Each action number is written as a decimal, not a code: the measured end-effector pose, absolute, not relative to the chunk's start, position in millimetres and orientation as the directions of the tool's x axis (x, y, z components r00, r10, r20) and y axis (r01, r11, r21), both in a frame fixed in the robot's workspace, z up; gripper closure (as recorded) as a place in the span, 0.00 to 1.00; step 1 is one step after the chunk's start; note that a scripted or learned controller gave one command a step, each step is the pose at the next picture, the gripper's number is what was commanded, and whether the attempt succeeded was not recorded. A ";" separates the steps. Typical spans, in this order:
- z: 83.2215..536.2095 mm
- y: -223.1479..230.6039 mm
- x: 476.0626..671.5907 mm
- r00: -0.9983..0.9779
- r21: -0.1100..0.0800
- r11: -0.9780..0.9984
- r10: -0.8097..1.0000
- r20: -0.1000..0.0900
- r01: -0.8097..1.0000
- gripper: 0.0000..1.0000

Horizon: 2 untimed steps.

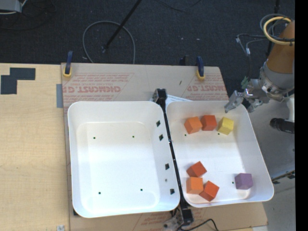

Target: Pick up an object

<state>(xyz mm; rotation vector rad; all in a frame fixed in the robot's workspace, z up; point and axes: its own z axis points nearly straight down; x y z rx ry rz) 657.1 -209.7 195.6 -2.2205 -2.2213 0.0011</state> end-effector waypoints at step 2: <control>87.0 -117.1 557.4 -0.004 0.001 0.004 1.000 0.001 1.000 0.00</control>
